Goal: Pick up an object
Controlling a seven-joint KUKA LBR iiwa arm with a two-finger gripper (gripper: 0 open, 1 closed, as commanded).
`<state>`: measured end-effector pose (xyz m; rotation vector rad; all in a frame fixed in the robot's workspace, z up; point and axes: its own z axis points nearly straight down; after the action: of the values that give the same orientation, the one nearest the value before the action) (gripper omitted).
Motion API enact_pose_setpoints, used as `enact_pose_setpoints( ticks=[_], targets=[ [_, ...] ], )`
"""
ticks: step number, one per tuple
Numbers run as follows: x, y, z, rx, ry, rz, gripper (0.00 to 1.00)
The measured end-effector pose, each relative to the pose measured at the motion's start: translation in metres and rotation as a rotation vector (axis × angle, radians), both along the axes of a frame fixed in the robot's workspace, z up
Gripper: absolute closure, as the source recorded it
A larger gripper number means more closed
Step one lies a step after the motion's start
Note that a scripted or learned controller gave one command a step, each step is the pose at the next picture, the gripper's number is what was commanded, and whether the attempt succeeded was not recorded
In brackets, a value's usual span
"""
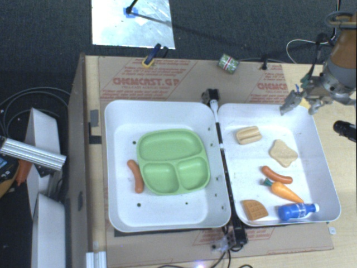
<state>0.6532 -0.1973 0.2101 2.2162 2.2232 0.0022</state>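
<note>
Cardboard-topped desk (167, 74) with two white bins, and the hand (302, 100) hangs spread wide with nothing in it over the right bin's (329, 191) top corner, probably lining up on the bun (248, 134) or bread (283, 152) below.

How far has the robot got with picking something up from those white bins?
Nothing looks picked up yet. The claw hangs open over the far right corner of the right bin, with nothing between its fingers. The hot dog bun, bread slice, carrot and blue bottle all lie in that bin. Reaching down, closing on one and lifting it are all left.
</note>
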Motion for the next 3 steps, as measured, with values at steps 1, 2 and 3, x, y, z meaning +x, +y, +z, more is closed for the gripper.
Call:
enact_pose_setpoints(
  ticks=[1, 2, 3],
  targets=[
    [-0.049, 0.043, -0.064, 0.002, 0.003, -0.001, 0.0],
    [-0.087, 0.057, -0.123, -0.001, -0.004, -0.001, 0.0],
    [-0.133, 0.039, -0.092, 0.0, 0.002, -0.003, 0.0]
  ],
)
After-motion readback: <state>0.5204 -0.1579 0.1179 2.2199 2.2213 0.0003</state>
